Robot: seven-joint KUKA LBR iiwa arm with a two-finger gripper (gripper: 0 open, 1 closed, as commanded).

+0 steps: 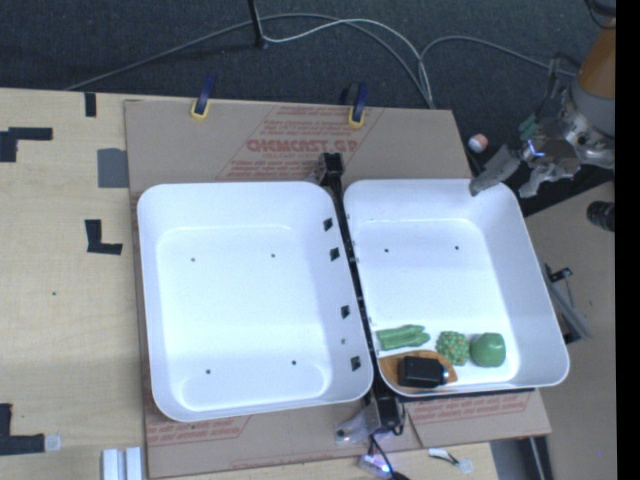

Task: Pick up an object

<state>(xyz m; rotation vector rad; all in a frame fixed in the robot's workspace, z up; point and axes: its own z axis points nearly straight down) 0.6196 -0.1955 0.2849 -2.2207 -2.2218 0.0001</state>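
Several small objects lie along the near edge of the right bin (520, 258): a green bean pod (402, 337), a bumpy green broccoli-like piece (452, 346), a round green object (488, 349) and a black object (422, 371) resting on an orange-brown piece (436, 364). My gripper (497, 177) hangs at the bin's far right corner, over the rim, well away from these objects. Nothing shows between its dark fingers.
The left bin (160, 268) sits beside the right one, with black clips (340, 253) along the shared edge. Both bins rest on a cardboard sheet (290, 143) held by clamps (204, 101). Cables (330, 28) run across the dark floor behind.
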